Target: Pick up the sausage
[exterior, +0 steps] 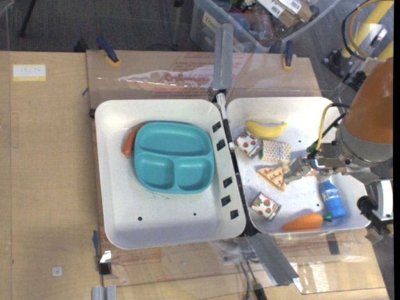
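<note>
Nearest the camera, the orange-banded grey arm (375,114) held its tool (295,169) over the right bin's triangular pizza slice (272,177), grip state unreadable. Reddish sausage (129,142) lay mid-left (beside the teal divided plate (173,157)); approach remained, demanding leftward travel.

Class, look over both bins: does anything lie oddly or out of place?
Yes. The sausage sits in the left bin, wedged against the teal tray's left edge and partly hidden, apart from the other food, while the gripper is over the right bin.
</note>
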Motion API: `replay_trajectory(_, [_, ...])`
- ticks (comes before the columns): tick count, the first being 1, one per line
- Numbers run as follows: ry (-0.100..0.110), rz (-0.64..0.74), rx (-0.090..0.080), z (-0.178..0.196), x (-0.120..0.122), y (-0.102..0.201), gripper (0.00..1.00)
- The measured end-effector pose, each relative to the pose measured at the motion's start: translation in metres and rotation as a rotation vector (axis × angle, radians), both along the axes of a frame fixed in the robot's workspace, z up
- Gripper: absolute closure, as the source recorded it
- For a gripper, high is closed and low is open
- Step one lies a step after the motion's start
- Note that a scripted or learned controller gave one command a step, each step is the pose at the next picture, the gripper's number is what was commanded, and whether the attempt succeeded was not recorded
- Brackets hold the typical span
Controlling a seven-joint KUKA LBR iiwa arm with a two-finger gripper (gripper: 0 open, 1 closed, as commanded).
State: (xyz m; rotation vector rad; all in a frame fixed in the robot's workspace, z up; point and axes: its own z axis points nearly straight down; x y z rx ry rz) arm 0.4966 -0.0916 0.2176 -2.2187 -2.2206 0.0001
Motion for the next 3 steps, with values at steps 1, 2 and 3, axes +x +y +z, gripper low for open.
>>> replay_trajectory(1, [-0.005,0.176,-0.003,-0.070,0.108,-0.084,0.00])
replay_trajectory(2, [-0.061,0.202,-0.028,-0.102,0.043,-0.026,0.00])
replay_trajectory(3, [-0.076,0.255,-0.034,-0.109,0.009,-0.023,0.00])
